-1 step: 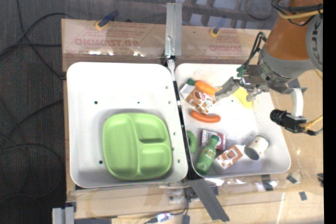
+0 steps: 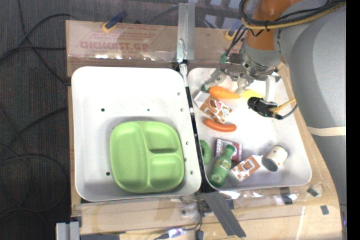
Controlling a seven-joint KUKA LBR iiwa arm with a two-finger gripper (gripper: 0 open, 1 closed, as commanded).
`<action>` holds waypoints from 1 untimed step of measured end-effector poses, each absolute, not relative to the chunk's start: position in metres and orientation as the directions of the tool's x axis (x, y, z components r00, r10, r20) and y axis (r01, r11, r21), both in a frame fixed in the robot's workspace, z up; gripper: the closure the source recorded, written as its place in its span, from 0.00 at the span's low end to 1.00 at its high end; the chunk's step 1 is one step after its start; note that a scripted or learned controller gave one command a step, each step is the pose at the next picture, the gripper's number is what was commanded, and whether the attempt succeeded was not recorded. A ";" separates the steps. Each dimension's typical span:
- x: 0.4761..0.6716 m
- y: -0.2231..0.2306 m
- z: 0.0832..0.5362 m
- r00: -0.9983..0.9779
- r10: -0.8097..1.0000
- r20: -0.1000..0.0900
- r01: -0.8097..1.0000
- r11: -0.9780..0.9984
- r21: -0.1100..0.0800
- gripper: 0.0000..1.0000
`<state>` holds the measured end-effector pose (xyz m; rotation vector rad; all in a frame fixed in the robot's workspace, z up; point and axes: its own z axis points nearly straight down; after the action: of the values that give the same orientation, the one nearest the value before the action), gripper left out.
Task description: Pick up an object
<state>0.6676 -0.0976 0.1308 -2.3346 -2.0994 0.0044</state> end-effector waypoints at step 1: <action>0.642 -0.099 0.089 -0.079 0.997 -0.003 0.997 0.079 0.008 0.00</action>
<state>0.6421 -0.0991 0.0891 -2.1369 -2.3134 -0.0054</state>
